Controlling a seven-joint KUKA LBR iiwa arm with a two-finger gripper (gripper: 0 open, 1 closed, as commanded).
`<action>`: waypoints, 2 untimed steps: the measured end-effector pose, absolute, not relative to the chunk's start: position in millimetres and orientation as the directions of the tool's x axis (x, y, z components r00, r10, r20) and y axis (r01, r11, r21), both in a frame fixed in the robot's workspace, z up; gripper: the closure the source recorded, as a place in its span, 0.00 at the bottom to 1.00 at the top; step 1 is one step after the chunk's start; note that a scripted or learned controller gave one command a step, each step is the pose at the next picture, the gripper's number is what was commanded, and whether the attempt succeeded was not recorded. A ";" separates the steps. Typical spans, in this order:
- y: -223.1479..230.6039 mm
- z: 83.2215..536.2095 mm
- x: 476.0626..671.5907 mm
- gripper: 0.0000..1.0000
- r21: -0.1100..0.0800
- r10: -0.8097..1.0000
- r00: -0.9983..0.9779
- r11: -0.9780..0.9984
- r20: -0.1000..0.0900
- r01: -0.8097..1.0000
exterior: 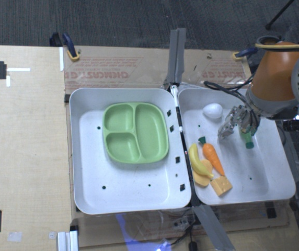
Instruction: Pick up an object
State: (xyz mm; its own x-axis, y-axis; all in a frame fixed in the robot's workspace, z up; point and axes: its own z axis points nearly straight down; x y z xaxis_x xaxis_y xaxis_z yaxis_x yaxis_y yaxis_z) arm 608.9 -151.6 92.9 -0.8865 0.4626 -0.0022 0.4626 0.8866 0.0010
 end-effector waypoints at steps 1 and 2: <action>-108.3 140.4 643.9 1.00 0.002 0.773 -0.635 0.635 -0.004 0.773; -142.0 111.5 599.4 1.00 0.000 0.645 -0.764 0.764 -0.001 0.645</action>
